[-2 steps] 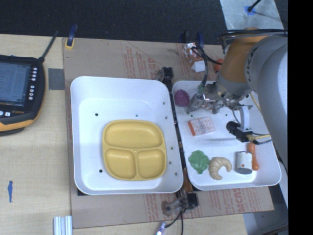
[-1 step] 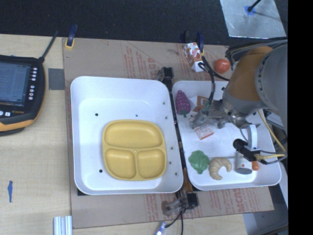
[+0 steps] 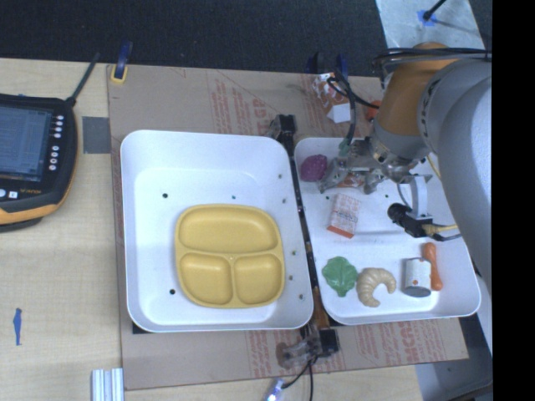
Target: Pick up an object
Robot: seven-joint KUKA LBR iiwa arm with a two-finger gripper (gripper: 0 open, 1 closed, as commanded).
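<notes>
The gripper (image 3: 355, 174) hangs low over the far part of the right bin (image 3: 456, 307); how wide it stands I cannot tell. Just beneath lies one flat, crinkly packet (image 3: 343, 215). One smooth yellow three-part tray (image 3: 228, 254) sits in the left bin (image 3: 142, 224).

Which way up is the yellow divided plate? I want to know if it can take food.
Right way up. The yellow divided plate lies flat in the left bin, its three hollow compartments facing upward with nothing in them.
</notes>
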